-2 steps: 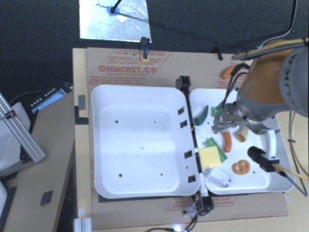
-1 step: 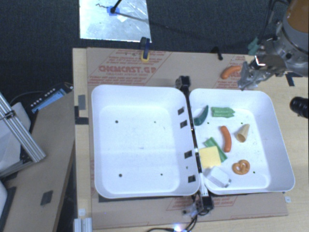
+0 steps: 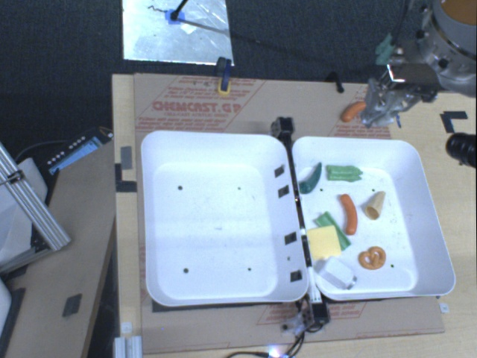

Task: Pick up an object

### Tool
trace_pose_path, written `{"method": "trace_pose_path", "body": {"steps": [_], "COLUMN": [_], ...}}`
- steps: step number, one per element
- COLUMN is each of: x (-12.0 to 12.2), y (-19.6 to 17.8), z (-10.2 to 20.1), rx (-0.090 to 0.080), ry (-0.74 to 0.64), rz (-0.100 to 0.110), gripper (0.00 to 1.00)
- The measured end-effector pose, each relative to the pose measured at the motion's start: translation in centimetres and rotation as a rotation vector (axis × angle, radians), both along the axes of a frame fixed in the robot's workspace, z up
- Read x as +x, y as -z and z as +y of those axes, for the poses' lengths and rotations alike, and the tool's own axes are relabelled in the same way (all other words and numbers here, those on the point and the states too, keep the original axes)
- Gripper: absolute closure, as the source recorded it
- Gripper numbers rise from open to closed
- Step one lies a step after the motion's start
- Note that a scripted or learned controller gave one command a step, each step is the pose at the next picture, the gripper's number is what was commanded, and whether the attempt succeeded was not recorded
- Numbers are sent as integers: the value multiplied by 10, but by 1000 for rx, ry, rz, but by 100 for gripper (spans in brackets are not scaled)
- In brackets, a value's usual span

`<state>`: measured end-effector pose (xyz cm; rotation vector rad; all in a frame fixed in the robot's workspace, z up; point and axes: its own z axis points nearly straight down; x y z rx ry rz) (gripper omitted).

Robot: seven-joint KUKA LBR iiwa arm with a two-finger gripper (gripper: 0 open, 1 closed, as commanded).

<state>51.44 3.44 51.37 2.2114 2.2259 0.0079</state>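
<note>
My gripper [image 3: 375, 112] hangs raised over the back edge of the right bin [image 3: 425, 192]. A small orange oblong piece [image 3: 352, 112] sticks out to the left from between its fingertips, and the gripper is shut on it. Below in the right bin lie a red-orange sausage [image 3: 348, 213], a tan cone [image 3: 375, 203], a brown pretzel [image 3: 371, 257], a yellow square [image 3: 323, 242] on a green leaf [image 3: 333, 224], a green piece [image 3: 343, 173], a dark green pod [image 3: 311, 177] and a pale clear item [image 3: 337, 274].
The left bin [image 3: 216, 215] lies beside the right one, with a black-clipped divider [image 3: 294, 200] between them. Both rest on a cardboard sheet [image 3: 194, 103]. A silver plate [image 3: 175, 19] lies at the back left. Metal rails [image 3: 30, 207] stand at the far left.
</note>
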Motion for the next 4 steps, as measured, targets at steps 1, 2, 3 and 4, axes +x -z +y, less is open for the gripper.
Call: {"method": "trace_pose_path", "body": {"steps": [1, 2, 3, 4], "x": [-3, -22, -29, 24], "y": [-22, -21, -21, -21], "z": [36, 124, 181, 152], "rx": [1, 3, 2, -1], "ry": [-1, -7, -4, 9], "rz": [2, 5, 5, 3], "gripper": [100, 100, 100, 100]}}
